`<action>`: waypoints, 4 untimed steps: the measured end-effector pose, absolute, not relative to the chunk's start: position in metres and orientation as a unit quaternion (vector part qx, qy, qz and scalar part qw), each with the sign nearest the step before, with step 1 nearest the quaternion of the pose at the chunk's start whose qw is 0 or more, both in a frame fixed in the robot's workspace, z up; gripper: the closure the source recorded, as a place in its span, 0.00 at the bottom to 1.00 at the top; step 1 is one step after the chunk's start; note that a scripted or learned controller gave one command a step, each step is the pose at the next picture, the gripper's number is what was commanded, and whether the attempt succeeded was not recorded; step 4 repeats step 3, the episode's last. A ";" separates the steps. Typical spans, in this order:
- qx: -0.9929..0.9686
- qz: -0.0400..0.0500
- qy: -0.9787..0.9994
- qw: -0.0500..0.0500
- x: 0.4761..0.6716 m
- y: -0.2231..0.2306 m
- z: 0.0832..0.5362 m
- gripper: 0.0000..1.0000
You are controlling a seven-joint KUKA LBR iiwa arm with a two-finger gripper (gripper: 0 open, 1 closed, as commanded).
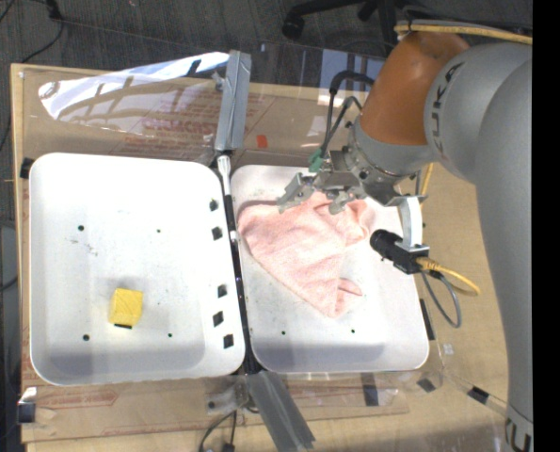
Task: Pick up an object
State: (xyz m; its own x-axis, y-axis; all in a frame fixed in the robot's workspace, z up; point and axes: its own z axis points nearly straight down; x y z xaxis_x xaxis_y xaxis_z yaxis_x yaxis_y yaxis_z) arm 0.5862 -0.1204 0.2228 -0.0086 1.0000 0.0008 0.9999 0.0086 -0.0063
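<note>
Camera view: gripper (323, 194) low at upper centre of right bin (392, 347), right at top edge of pink cloth (308, 248) — probably set there to catch bunched hem. Clenched or released: cannot tell. Cloth spread diagonally across right bin. Yellow sponge (126, 307) lower left in left bin (120, 215) — well apart.

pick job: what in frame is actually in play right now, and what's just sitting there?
In play:
gripper, at the far edge of the cloth
pink cloth, crumpled
right bin, holding the cloth

Lying about:
yellow block, far from the arm
left bin, holding that block
</note>
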 end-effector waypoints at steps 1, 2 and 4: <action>-0.714 0.001 -0.701 0.001 0.597 -0.148 0.092 0.00; -0.712 0.002 -0.702 0.001 0.597 -0.148 0.101 1.00; -0.766 0.001 -0.643 0.001 0.628 -0.115 0.213 1.00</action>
